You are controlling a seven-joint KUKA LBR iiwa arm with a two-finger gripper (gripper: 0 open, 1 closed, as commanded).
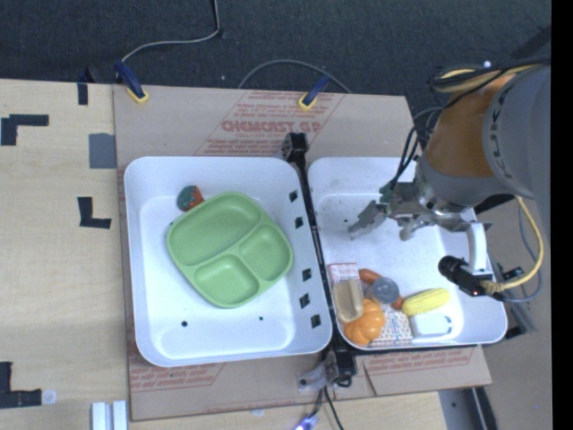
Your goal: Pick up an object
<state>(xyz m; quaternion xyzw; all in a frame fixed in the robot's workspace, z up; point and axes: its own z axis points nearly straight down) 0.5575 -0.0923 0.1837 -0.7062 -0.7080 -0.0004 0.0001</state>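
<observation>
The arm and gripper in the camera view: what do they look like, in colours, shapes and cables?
The arm is bulky, rounded and grey, with a broad orange band above the wrist. Below it sits a grey metal gripper with two slim fingers. Thin black cables loop along the wrist, a yellowish cable curves down the right side, and a small black part on a white bracket hangs off the wrist.
</observation>
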